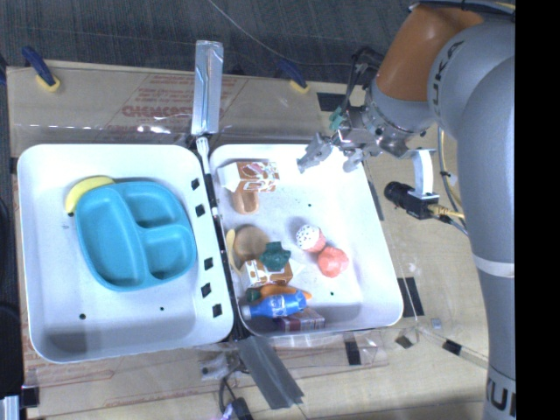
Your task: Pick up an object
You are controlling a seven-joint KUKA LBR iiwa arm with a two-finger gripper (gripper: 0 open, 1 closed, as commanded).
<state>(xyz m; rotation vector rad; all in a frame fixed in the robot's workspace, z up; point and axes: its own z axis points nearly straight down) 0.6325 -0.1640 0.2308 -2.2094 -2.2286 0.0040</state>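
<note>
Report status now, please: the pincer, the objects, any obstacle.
Pincer above right bin's far edge, holding nothing. Pink ball, spotted ball, blue bottle lie loose in that bin. Blue tray in left bin.

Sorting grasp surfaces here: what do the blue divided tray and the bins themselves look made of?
The blue divided tray looks like moulded plastic with a smooth, semi-matte finish: uniform colour, rounded compartment edges. The white bins also appear to be plastic, glossy, with soft highlights along their rounded rims.

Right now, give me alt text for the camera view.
A grey arm's two-finger gripper hovers over the right white bin of small toys, including a pink ball. The left white bin holds a blue divided tray and a yellow banana.
</note>
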